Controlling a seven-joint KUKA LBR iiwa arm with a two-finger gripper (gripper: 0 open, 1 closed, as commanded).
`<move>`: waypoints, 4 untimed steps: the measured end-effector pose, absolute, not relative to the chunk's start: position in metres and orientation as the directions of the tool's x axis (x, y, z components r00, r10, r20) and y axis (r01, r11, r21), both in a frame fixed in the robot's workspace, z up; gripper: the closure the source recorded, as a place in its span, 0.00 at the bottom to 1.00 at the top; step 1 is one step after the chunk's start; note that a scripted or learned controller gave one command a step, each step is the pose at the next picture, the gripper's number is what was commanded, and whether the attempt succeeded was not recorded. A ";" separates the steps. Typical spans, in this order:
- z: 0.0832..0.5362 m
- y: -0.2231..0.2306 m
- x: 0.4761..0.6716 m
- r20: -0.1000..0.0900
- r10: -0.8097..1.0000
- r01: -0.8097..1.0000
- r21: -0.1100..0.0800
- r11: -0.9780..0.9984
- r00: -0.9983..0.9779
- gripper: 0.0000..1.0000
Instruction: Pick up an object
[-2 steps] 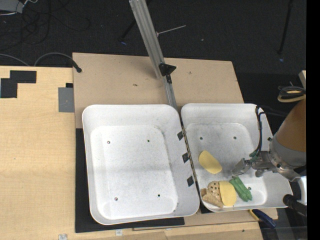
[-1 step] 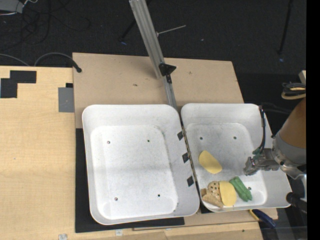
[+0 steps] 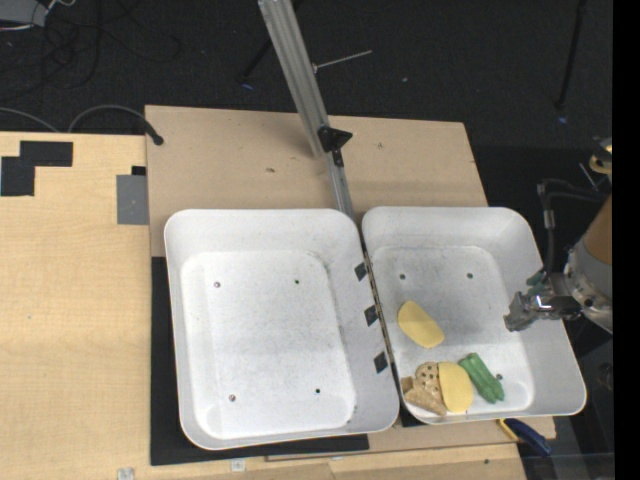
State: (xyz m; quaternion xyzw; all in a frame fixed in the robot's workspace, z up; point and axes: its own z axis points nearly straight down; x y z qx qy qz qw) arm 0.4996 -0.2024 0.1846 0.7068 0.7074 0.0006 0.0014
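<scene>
Camera view has the jaws (image 3: pixel 522 313) at the right bin's (image 3: pixel 440 226) right rim, their opening unreadable. Nothing looks picked yet: yellow lump (image 3: pixel 420 325), yellow piece (image 3: pixel 456 387) and green piece (image 3: pixel 482 377) lie inside.

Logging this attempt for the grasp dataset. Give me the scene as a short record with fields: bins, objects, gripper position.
bins: two shallow white bins side by side, left bin, right bin
objects in right bin: yellow lump near the middle; second yellow piece, tan perforated piece and green piece clustered at the near edge
gripper: gripper over the right bin's right side, apart from all objects
fingers: state unclear
</scene>
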 end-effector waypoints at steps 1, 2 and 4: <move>0.235 -0.199 0.491 -0.001 1.000 1.000 0.003 0.001 -0.001 1.00; 0.274 -0.200 0.492 -0.001 1.000 1.000 0.002 0.002 -0.002 1.00; 0.264 -0.096 0.491 0.003 1.000 1.000 -0.005 0.004 -0.004 1.00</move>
